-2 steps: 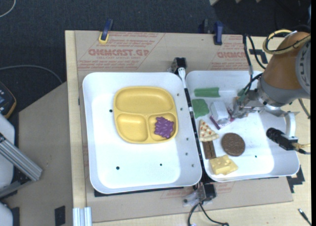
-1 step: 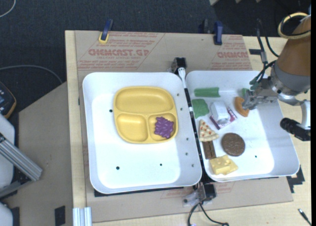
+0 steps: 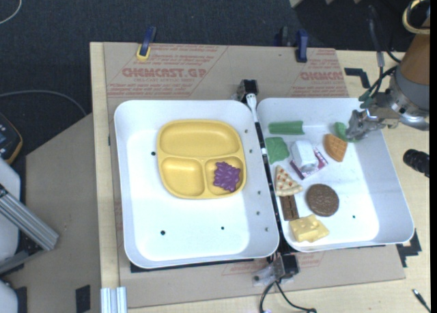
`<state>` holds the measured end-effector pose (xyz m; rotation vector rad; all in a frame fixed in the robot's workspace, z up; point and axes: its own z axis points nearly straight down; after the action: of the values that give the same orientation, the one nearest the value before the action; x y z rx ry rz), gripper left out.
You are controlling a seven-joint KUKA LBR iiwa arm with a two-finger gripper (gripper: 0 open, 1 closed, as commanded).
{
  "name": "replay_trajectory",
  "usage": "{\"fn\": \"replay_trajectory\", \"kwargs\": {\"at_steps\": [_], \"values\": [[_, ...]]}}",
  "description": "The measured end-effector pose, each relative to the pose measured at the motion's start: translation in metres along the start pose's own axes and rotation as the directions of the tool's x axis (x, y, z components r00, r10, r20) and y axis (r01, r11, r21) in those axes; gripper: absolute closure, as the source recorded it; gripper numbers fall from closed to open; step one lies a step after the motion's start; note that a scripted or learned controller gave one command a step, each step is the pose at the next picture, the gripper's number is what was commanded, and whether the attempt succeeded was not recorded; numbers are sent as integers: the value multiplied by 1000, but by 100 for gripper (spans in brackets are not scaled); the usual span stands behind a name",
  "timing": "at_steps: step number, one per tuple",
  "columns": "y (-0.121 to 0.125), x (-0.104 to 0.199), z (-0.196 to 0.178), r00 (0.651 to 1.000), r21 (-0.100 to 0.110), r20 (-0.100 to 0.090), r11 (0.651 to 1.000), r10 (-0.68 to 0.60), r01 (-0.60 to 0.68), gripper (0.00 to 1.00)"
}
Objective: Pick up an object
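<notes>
The right bin [image 3: 382, 168] holds several toy foods: a green bar [image 3: 285, 127], a green block [image 3: 276, 149], a white and red packet [image 3: 304, 156], an orange bread piece [image 3: 334, 147], a pizza slice [image 3: 287, 180], a chocolate bar [image 3: 289, 206], a round brown cookie [image 3: 322, 199] and a yellow cheese wedge [image 3: 308, 228]. My gripper [image 3: 358, 128] hangs low over the bin's far right part. It is just right of a small green piece [image 3: 339, 129] and above the orange bread piece. I see nothing held in it.
The left bin [image 3: 136, 188] carries a yellow divided tray [image 3: 198, 144] with a purple grape bunch [image 3: 227, 175] in its near right compartment. A black divider [image 3: 263, 161] runs between the bins. Clamps [image 3: 144, 45] sit at the board's far edge.
</notes>
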<state>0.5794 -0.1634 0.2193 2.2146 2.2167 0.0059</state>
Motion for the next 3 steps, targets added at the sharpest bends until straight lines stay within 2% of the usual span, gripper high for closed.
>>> {"fn": "replay_trajectory", "kwargs": {"at_steps": [1, 3], "values": [[5, 59, -10, 1000, 4, -3, 1000, -5, 5, 100], [-6, 178, -16, 1000, 11, -5, 1000, -4, 4, 100]]}}
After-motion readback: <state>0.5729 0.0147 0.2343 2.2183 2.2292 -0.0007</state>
